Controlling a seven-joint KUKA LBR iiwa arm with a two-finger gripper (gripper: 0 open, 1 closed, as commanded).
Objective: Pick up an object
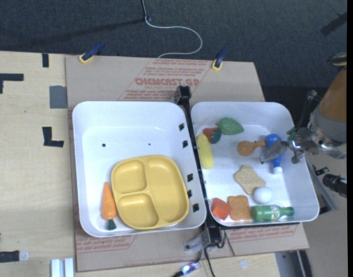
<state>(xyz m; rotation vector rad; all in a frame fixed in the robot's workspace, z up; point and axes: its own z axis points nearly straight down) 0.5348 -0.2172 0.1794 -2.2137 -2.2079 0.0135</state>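
Arm enters from the right; the gripper hangs over the right side of the right-hand shallow white bin. Its grey fingers reach leftward, and a small blue plastic toy sits right at their tips. Finger state: cannot tell. Metal and toy overlap in this slanted view, so no gap or clamp can be read, and I will not log a grasp.

Right bin contents: green leaf-shaped toy at the far side, small red-and-green piece just left of it, yellow corn cob along the left wall, orange-brown drumstick-like piece just left of the blue toy. Nearer: tan bread slice, white egg touching it, red piece, tan cracker, green bottle lying on its side along the near wall.

Left bin: yellow three-compartment plate with an orange carrot just beside it on the left.

Judgement: likeliest target is the blue toy, and the step in hand is closing on it or a first lift. To do this well, centre the toy between the pads, keep the tips off the drumstick piece and the right wall, lift straight up, and confirm the toy rises with the fingers. Risk: it is small and irregular, so it may pivot out.
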